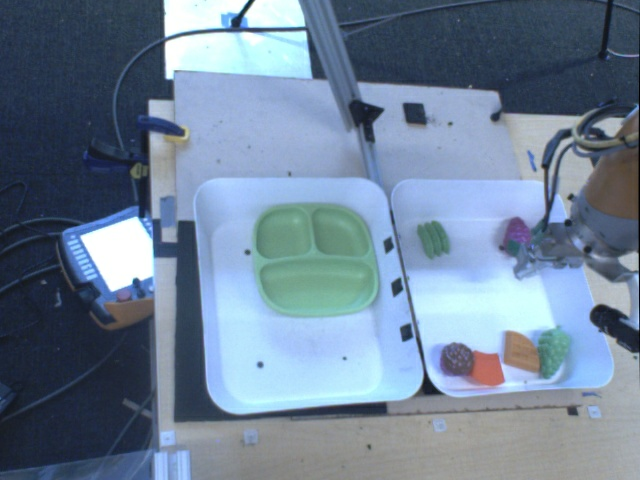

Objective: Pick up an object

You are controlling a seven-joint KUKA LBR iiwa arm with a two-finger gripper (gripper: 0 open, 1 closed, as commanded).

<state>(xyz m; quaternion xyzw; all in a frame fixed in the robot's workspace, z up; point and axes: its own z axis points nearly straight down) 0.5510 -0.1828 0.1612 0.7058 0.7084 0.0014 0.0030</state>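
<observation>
Purple toy half hidden beside fingers

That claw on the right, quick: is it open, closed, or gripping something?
Claw: cannot be told; it sits low in the right bin, right beside the purple toy grapes.

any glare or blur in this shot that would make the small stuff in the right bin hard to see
Camera view: even, soft lighting, faint shadows; the right bin is not washed out, though the bright panel at top is overexposed. Overall slightly soft, so the tool beside the purple item lacks finger detail.
</observation>
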